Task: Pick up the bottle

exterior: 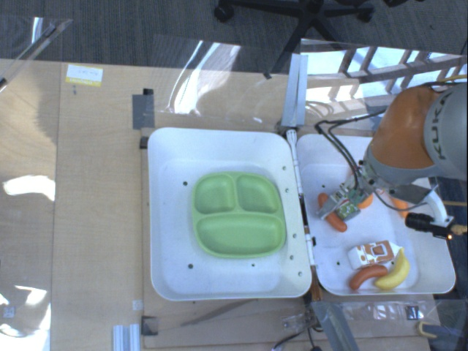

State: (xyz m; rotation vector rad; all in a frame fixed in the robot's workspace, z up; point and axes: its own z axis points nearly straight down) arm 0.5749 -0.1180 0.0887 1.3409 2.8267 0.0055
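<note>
The pale wooden bench carries two shallow white bins side by side. The left bin holds a green divided plate with three compartments, lying flat near its middle. The right bin holds the small things: an orange sausage-shaped piece close to its left wall, and toward the near edge a white bottle lying on its side, with an orange-and-white label whose writing is too small to read. Touching the bottle on its near side is a red sausage, and just beside that on the right lies a yellow banana, curved upward. The grey arm with its orange band comes in from the right over the far half of the right bin, and dark letters, seemingly "KU", show on the grey casing at the frame's edge. The pincer hangs low beside the orange piece, well apart from the bottle; what looks like a small green part sits at its tip, and from this angle I cannot tell how it is set or whether anything is in it. A yellow sticker with unreadable print sits on the bench at far left. An office chair base stands on the grey carpet beyond the bench.
</note>
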